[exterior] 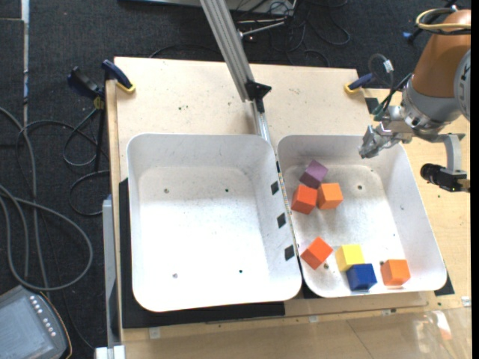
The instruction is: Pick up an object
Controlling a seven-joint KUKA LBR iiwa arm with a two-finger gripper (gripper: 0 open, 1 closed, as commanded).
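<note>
Here, grey metal two-finger gripper above the right white plastic bin, finger gap impossible to tell, small purple foam cube left of and below the fingers, well apart

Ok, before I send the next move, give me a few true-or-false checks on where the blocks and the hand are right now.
1. All the blocks lie in the right bin. True.
2. The purple block sits in the left bin. False: it is in the right bin, at the far end by two orange blocks.
3. The blue block touches the yellow block. True.
4. The hand holds an orange block. False: it hangs over the right bin's far edge, with no block between its fingers.
5. There are two blue blocks. False: just one.
</note>
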